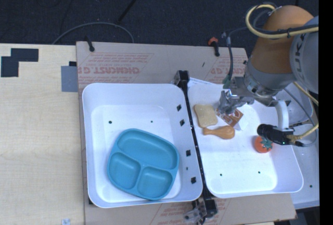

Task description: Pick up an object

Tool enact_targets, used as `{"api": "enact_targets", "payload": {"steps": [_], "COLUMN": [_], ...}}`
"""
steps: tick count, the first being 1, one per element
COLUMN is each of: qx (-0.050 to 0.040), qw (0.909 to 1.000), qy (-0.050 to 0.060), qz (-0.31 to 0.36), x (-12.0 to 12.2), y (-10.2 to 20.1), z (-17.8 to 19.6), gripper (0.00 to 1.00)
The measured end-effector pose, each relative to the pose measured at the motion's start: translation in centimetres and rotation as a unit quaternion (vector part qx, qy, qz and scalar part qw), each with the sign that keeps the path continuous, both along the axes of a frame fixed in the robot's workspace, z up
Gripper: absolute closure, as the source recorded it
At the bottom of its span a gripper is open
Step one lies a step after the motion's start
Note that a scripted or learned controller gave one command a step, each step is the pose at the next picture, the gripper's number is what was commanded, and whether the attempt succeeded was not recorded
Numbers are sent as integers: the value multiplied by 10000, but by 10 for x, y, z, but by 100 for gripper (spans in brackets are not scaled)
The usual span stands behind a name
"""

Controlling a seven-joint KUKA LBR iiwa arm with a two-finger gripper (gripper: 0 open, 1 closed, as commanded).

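Grey metal fingers of the gripper (229, 105) hang low over the upper part of the right bin (270, 179), their tips down at a small reddish-brown packet (232, 116); from this slant I cannot tell whether they are apart or closed, nor whether they actually touch or pinch the packet. Just left of the packet lies a tan bread-like slice (205, 114), and just below both lies an orange-tan drumstick-shaped toy (220, 132), its thick end near the packet's lower corner. A small red-orange tomato-like object (262, 145) sits toward the bin's right side, beside a black fitting on the arm's cabling. These things crowd the bin's upper half, close to the divider between the bins, while the lower half of the floor is bare white. The left bin (99, 104) holds a blue sectioned plate (142, 163) in its lower right part, its edge near the bin's lower wall; bare floor lies above and to its left. Both bins rest on a cardboard sheet (151, 62) over the wooden bench (36, 140).
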State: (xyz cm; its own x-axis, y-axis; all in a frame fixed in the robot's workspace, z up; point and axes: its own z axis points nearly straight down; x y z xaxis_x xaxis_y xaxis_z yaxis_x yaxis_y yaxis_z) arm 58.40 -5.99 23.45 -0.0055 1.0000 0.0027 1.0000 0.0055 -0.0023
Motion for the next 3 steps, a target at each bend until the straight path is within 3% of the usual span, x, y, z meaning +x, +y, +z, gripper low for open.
{"api": "enact_targets", "payload": {"steps": [3], "qx": [-6], "qw": [10000], "qy": [5], "qz": [-4], "x": [28], "y": [152], "z": [-21], "gripper": [100]}}
